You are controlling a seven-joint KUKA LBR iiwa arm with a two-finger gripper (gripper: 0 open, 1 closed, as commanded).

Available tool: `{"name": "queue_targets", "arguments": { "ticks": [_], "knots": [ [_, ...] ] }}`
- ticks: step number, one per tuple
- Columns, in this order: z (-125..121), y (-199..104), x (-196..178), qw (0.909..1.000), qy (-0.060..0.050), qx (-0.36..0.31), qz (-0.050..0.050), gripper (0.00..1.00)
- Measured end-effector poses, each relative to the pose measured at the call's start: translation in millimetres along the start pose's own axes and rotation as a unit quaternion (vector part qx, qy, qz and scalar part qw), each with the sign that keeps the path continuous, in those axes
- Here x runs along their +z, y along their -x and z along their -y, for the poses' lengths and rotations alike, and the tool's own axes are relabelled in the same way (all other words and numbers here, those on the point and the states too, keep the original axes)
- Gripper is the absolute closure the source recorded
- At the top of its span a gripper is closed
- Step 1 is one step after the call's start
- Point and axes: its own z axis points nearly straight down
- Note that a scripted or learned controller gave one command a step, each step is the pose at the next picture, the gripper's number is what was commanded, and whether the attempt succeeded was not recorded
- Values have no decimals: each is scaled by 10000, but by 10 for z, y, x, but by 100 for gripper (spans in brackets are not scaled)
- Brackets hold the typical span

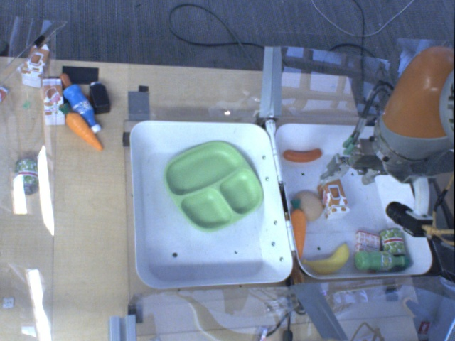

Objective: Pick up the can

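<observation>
Gripper (340, 163) sits over the right bin (419, 265), upper middle, above the small carton (334, 197). Whether it is released or clenched you cannot tell; the metal parts blur together there. Nothing visibly between them.

Can (392, 240): near the bin's lower right corner, green-labelled, upright or nearly so. Touching a small red-and-white packet (367, 241) on its left, with a green bottle (381, 261) lying just below it. Well apart from the gripper.

Step in hand, by my reading: approach, no grasp yet. Your next move calls for travel toward the lower right corner, then a descent that clears packet and bottle. Crowded neighbours are the risk.

Other contents: sausage (302, 155) at top, carrot (299, 231) along the left wall, banana (329, 261) at bottom, a pale egg-like item (308, 203) beside the carton.

Left bin (153, 261) carries a green divided plate (214, 184).

Hard to make out: the arm's orange band (419, 98) and grey body cover the right bin's far right side; a black part overlaps just right of the can.
</observation>
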Motion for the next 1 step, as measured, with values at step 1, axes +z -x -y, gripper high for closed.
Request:
{"name": "queue_targets", "arguments": {
  "ticks": [1],
  "knots": [
    [637, 653, -111, 9989, 10, 466, 6, 0]
  ]
}}
